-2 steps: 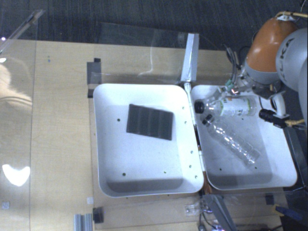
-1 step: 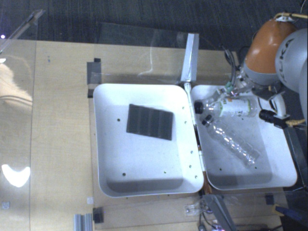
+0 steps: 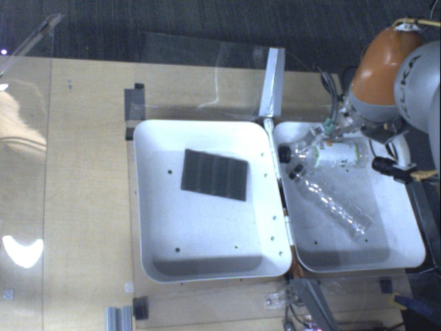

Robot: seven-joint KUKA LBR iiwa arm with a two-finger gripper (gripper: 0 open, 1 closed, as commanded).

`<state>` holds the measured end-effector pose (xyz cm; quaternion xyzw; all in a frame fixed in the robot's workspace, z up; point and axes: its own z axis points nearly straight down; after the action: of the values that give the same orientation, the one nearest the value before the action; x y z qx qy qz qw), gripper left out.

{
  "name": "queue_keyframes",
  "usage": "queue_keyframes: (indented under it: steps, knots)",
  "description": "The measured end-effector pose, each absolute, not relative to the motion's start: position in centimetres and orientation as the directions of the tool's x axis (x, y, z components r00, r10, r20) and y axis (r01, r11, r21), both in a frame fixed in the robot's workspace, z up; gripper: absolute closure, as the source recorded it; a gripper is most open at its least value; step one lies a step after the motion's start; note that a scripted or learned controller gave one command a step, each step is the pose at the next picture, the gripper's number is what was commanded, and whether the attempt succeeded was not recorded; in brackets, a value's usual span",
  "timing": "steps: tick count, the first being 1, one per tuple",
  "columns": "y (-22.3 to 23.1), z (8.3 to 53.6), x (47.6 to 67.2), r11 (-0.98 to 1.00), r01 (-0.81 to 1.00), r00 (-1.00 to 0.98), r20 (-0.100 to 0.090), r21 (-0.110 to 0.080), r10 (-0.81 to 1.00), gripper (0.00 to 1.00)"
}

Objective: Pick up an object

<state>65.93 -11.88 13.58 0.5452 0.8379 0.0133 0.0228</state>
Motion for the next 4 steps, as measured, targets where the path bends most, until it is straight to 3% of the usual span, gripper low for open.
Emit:
queue_keyframes:
  steps: [1, 2, 3, 4]
  knots:
    - [-11.8, 11.2, 64.6, 0.404, 0.915, -0.404, -0.005, 0.011, 0.915, 0.00]
    - [-10.6, 9.6, 66.8, 0.467, 0.884, -0.467, -0.001, -0.013, 0.884, 0.00]
    - [-11.5, 9.4, 66.6, 0.551, 0.834, -0.551, 0.006, -0.016, 0.834, 0.00]
    - [-11.7, 10.5, 66.9, 0.551, 0.834, -0.551, -0.008, -0.007, 0.834, 1.00]
